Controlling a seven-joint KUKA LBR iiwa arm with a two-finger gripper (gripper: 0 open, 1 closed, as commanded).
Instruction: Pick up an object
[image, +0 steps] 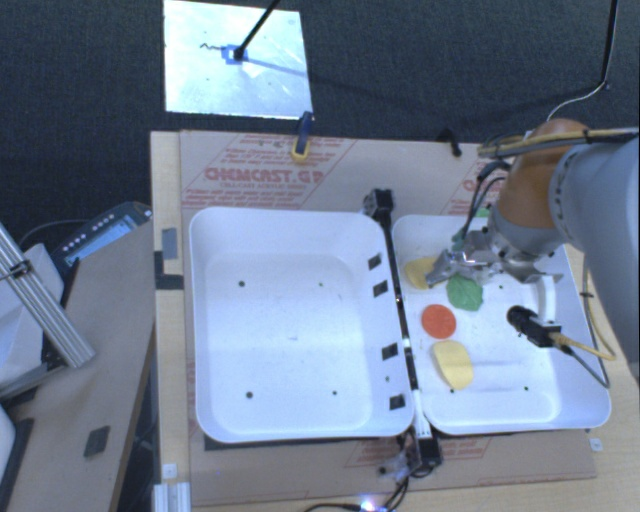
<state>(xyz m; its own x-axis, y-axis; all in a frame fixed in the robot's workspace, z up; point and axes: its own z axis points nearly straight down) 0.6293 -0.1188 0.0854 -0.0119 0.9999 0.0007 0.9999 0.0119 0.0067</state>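
Gripper (447, 268) hung low in the right bin (575, 405), whether clenched or released I cannot tell. Nothing showed in its grasp. Left of the green piece (465, 292) lay a yellow piece (418, 271); below it an orange disc (438, 321) and another yellow lump (453, 364), likely targets.

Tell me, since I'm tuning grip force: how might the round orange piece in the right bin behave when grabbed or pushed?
The orange piece looks flat and disc-like, so it would probably slide rather than roll. Lying low on the right bin floor, it may be hard to pinch. It seems small, likely light.
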